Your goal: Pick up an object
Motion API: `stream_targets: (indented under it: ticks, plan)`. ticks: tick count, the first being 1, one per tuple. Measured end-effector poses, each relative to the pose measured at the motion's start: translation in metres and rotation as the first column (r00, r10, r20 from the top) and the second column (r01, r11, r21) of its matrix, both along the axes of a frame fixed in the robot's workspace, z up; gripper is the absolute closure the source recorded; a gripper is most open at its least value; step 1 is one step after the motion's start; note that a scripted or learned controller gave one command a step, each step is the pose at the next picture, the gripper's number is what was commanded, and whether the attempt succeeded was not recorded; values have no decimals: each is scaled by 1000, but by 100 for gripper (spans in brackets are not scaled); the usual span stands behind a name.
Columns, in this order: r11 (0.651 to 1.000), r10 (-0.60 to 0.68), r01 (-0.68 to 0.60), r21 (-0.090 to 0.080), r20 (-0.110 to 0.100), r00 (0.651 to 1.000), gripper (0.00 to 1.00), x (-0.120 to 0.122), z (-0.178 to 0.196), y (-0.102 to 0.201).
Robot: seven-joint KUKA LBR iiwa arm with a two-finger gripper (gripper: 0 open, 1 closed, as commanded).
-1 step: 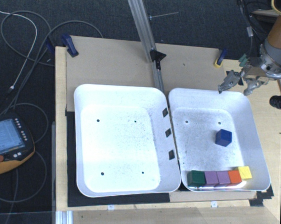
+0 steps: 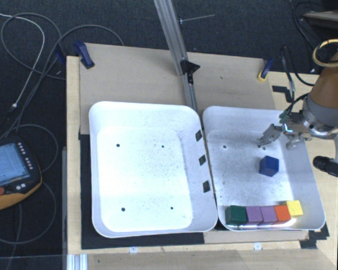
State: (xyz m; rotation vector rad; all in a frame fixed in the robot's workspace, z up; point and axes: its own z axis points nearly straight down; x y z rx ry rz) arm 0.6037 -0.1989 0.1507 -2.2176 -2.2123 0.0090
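Hovering over right bin (image 2: 307,165), gripper (image 2: 278,136) open and holding nothing, above blue cube (image 2: 269,165); pick not yet started, descent and grasp remain.

One camera sitting high above the bench (image 2: 160,70), looking down aslant, taking in both bins (image 2: 150,117) left of the claw (image 2: 281,136)

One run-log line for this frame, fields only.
gripper: open, holding nothing | above right white bin | small blue cube: loose on bin floor | pick: not yet done
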Motion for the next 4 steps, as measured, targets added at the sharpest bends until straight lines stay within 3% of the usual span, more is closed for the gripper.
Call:
stream_targets:
  ticks: [1,2,3,4]
  plan:
    - [1000,2,-2,1,1,1000,0,-34,-55,17]
    - [1000,3,-3,-2,14,1000,100,-30,-40,16]
    - [1000,11,-11,2,12,1000,100,-26,-13,113]
    - [1000,13,-13,1,19,1000,100,11,53,191]
